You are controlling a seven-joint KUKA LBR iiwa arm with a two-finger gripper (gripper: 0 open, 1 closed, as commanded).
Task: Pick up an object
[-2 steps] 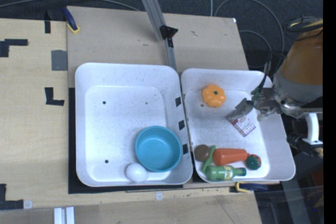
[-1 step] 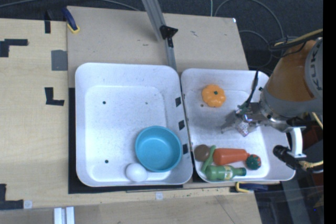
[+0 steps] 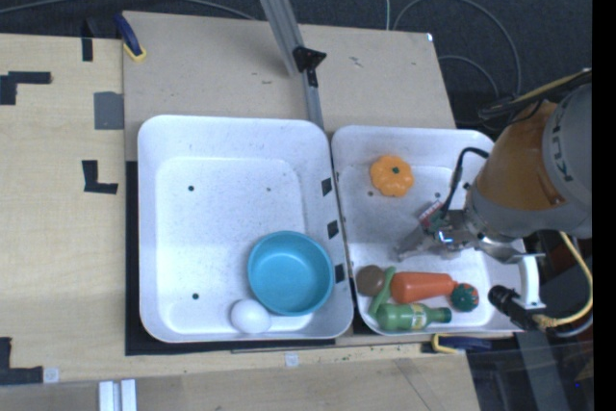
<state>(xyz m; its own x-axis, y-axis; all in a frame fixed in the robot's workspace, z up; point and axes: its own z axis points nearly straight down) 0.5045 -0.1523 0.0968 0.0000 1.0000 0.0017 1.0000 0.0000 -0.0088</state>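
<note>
In the right bin (image 3: 358,159), the gripper (image 3: 416,241), state indiscernible, hovers just above the carrot (image 3: 423,285).

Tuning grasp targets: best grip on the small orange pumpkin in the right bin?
Come straight down on the orange pumpkin and pinch across its round body. It sits alone near the right bin's far wall, apart from the crowded toys, so either side is free.

We cannot make out the gripper (image 3: 421,241) fingertips, blurred at the bin's (image 3: 404,141) centre. At five o'clock the arm (image 3: 539,168) is cut by the frame edge. The green bottle (image 3: 409,314) half covers the carrot's (image 3: 423,285) lower side.
</note>
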